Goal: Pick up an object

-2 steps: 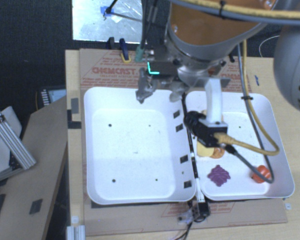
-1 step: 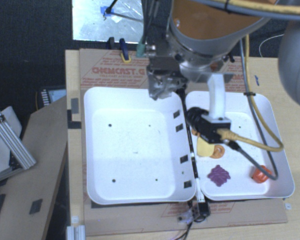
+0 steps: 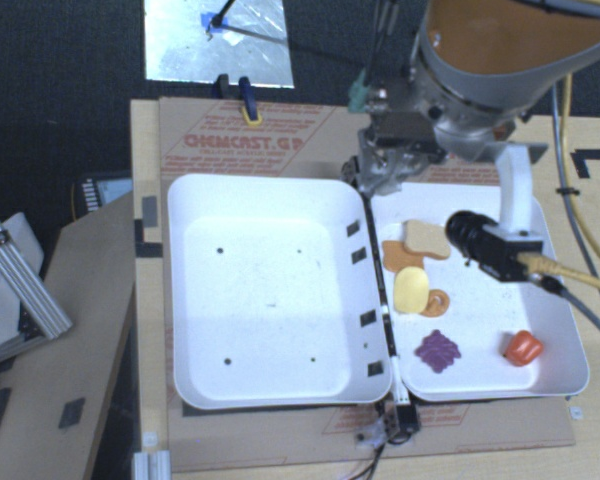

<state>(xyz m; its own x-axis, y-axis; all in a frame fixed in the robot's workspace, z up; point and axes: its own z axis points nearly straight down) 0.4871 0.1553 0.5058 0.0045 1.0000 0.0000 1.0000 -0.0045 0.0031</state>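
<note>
Nearest to the camera, in the right bin, lie a purple bunch with a knobbly surface and a red piece, round and glossy. Both look like light, hollow plastic toy food. I judge that the bunch gives better grip across its bumps, while the smooth red piece may slip or roll.

A little further lies a yellow piece, an oval with a smooth skin. Touching its right side is a small orange ring, thin and flat, so hard to take from above. Behind these are a flat orange slice and a tan bread slice. The bread looks stiff and is best taken across its narrow width.

Furthest, the gripper hangs over the far rim, where this bin meets the left bin, well apart from the toys. It holds nothing that I can see, and I cannot tell if it is wide or narrow.
</note>
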